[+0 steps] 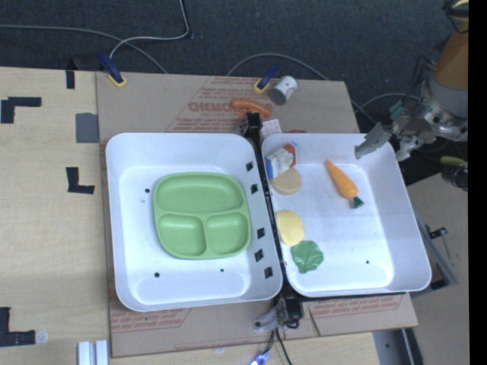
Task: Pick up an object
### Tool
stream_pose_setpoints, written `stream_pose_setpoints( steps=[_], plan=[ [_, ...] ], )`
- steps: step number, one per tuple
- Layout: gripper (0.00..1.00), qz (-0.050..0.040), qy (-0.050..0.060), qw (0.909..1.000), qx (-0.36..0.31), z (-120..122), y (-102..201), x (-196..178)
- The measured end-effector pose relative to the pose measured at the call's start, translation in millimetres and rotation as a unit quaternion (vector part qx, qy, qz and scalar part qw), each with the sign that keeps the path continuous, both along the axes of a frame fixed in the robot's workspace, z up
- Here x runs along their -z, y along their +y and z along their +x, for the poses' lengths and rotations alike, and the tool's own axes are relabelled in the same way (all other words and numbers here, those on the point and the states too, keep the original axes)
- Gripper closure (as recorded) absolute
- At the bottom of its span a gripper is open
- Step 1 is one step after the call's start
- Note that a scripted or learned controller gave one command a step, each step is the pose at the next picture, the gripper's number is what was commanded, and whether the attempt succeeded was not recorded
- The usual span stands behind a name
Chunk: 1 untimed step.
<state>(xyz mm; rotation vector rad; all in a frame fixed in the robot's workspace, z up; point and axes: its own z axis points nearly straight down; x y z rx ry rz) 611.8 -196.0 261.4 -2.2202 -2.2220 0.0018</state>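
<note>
The right bin [396,242] holds an orange carrot [342,179], a small red, white and blue carton [280,160], a beige round piece [287,182], a yellow lemon-like piece [290,226] and a green leafy piece [307,256]. My gripper [386,146] hovers over the bin's far right corner, up and to the right of the carrot. It is open, with nothing between its fingers. One grey finger [371,141] points toward the carrot, still apart from it.
The left bin [129,204] holds a green divided plate [202,214]. Beyond the bins, an orange item [249,106], a grey cylinder [283,89] and blue-yellow clamps [112,70] lie on the cardboard. Cables run along the dark floor at the back.
</note>
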Motion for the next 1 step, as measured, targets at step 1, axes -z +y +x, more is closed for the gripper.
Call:
stream_pose_setpoints(
  steps=[1],
  plan=[
    [0.00, 0.0006, 0.001, 1.0000, 0.000, 19.8, 9.8, 84.1]
  ],
)
